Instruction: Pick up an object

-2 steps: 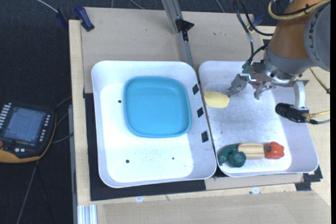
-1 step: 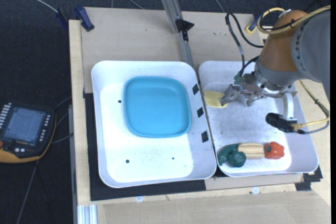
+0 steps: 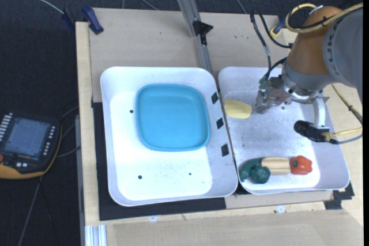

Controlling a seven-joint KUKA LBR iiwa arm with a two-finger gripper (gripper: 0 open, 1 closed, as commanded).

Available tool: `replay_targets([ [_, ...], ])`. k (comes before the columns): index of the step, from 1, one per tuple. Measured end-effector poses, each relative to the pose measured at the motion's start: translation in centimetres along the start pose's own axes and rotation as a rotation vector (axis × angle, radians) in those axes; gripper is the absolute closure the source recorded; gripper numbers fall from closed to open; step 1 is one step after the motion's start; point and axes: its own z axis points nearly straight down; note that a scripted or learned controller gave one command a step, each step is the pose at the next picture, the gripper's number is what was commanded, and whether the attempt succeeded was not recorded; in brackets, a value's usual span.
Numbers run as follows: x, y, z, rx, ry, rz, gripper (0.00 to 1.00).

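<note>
I see my claw [image 3: 266, 102] low at centre right of the frame, just beside the pale yellow rounded object [image 3: 238, 109] in the right-hand shallow white bin [image 3: 288, 141], its opening impossible to tell, apparently lined up for a grasp.

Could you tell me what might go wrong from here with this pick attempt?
The gripper sits beside the pale yellow object, not over it, so closing may nudge it rather than grasp it. The object also lies near the right bin's left wall, leaving little room for a finger on that side.
</note>
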Motion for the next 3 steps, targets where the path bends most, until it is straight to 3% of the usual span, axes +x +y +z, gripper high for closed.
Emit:
replay_targets([
  [2,0.5,-0.3,-9.8,-0.003,-0.001,0.000,1.00],
  [3,6.0,-2.3,-9.8,0.001,0.001,-0.004,1.00],
])
